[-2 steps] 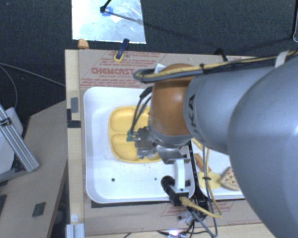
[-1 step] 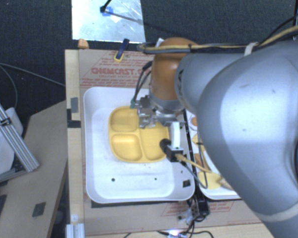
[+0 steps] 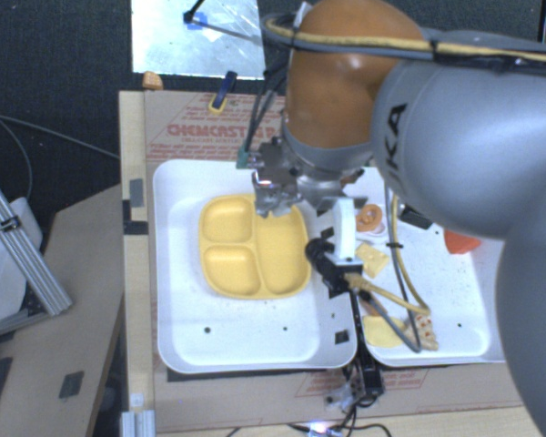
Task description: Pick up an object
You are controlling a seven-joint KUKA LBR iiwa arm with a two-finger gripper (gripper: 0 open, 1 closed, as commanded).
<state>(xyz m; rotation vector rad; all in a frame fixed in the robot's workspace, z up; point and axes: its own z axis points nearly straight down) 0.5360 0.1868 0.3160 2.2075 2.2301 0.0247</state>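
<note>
The gripper (image 3: 271,194) was seen at the upper edge of the yellow divided tray (image 3: 255,247) (left bin (image 3: 177,271)); finger state could not be told. Nothing was judged lifted yet.

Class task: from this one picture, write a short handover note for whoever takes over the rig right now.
Gripper: low over the left bin, at the top edge of the yellow divided tray; its grip state is hidden.
Things: the tray lies flat in the left bin; the right bin holds small food-like pieces, partly hidden by the arm.
Done: nothing seen lifted.
Left: grasp one object and raise it.
</note>
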